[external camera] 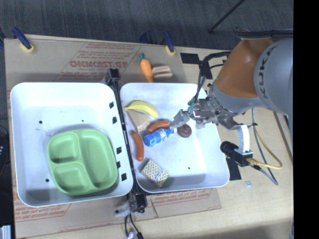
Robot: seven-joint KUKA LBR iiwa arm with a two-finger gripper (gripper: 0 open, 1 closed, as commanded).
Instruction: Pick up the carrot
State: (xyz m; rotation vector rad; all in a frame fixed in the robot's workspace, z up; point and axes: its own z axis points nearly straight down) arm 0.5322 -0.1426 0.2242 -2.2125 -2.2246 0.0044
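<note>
The carrot (145, 69), orange with a small green top, lies on the cardboard just beyond the far rim of the right bin (209, 163), outside both bins. My gripper (181, 121) hangs over the middle of the right bin, well in front of and to the right of the carrot. It sits just above a small brown round piece (185, 131) and next to a blue wrapped item (157, 137). Nothing shows as held.
A tan block (162, 72) lies right beside the carrot. The right bin also holds a banana (141, 106), two orange-red sausages (137, 146) (158, 125) and a patterned box (154, 172). A green divided plate (82, 161) fills part of the left bin (30, 103).
</note>
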